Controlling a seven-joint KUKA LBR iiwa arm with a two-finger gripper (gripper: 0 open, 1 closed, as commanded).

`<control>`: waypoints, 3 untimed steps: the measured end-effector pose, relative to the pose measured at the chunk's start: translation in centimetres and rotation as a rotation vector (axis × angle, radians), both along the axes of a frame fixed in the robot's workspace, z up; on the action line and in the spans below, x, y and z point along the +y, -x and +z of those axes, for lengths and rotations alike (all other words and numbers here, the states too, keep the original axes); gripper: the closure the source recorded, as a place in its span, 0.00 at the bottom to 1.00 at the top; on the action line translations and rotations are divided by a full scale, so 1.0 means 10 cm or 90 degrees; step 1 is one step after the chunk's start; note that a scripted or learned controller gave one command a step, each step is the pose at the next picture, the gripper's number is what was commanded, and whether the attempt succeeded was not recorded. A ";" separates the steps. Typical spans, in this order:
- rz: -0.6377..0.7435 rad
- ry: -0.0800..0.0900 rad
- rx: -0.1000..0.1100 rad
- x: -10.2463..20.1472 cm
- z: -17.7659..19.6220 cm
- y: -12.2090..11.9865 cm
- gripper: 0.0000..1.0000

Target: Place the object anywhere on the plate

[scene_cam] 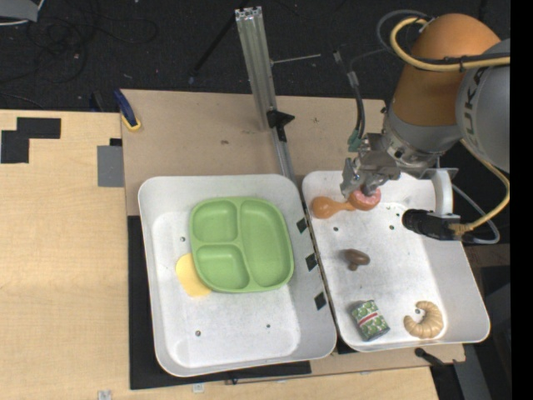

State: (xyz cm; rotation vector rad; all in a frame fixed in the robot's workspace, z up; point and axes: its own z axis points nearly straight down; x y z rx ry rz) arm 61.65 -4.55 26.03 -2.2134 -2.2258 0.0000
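In the right bin [466, 282], nearest the camera, lie a green packet [368, 319] and a croissant [425, 319]; farther in sits a small brown lump [356, 259]. At that bin's far edge the tool [363, 192] stands over a pink object [365, 197], beside an orange pear-shaped piece [327, 207]; whether it grips the pink object cannot be told. The green plate [241, 245] lies in the left bin [225, 332], partly over a yellow piece [190, 277].
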 end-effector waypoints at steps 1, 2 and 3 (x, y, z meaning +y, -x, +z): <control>0.000 0.000 0.002 0.52 -0.15 -0.07 1.00; 0.000 0.001 0.000 1.12 -0.15 -0.08 1.00; 0.000 0.000 0.002 1.61 -0.21 0.07 1.00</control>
